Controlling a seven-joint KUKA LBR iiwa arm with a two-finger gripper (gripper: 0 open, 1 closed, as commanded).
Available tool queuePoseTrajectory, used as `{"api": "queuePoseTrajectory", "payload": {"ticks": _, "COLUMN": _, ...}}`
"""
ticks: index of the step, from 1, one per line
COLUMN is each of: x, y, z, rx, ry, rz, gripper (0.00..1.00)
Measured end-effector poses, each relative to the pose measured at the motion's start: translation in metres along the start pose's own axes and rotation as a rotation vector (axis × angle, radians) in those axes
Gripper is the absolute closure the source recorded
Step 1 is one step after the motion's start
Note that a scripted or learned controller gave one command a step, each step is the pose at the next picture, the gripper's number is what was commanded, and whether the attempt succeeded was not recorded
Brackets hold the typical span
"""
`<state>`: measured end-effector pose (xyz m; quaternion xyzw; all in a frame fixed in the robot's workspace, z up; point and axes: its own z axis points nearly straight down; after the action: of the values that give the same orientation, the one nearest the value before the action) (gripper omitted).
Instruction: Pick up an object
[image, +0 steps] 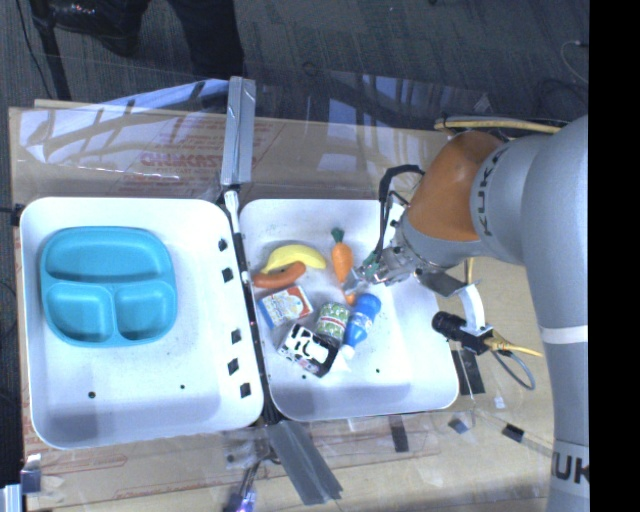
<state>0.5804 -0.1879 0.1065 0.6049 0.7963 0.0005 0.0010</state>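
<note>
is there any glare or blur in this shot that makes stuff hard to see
Camera view: streaky reflections glare across the clear sheet behind the bins; the small toys by the carrot look soft and their labels unreadable; the gripper is blurry against the right bin.

Two bins sit side by side on the bench (90, 150). The left bin (60, 400) has a divided tray (108, 283) in its back-left part. The right bin (420, 385) holds everything else, bunched toward its left side: a banana (293, 258) at the back, a sausage-like thing (279, 276) right in front of it, a carrot (342, 259) just to its right. In front of those sit a small carton (285, 303), a can (332, 321), a bottle (361, 318) and a box (308, 348) nearest the front. The gripper (377, 268) hangs just right of the carrot.
</note>
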Motion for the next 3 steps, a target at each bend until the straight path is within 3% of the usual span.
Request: {"api": "queuePoseTrajectory", "payload": {"ticks": 3, "x": 0.0000, "y": 0.0000, "z": 0.0001, "rx": 0.000, "ry": 0.000, "rz": 0.000, "gripper": 0.00}}
